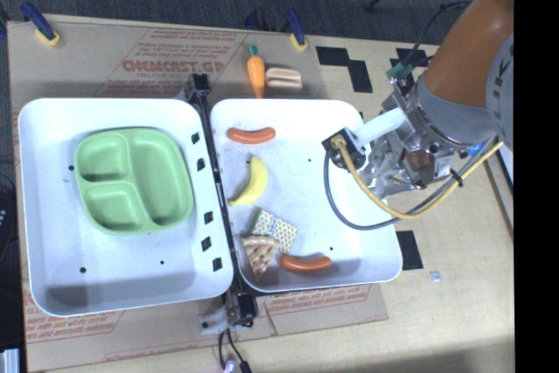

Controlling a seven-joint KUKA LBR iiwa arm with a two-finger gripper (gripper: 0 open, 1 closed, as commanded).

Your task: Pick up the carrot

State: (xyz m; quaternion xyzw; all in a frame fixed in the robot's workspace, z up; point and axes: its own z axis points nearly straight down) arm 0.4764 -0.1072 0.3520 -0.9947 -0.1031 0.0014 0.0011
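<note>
Since the carrot sits outside both bins, on the cardboard just behind the right bin and right beside a bread bit, my reach could easily go wrong: I might clip the bin rim or nudge the bread instead. My claw hangs over the right bin's right side, well apart from the carrot; can't tell if it's released or clenched, too much cable clutter. Surface is cardboard clamped on, dark carpet-ish floor beyond, probably.
</note>
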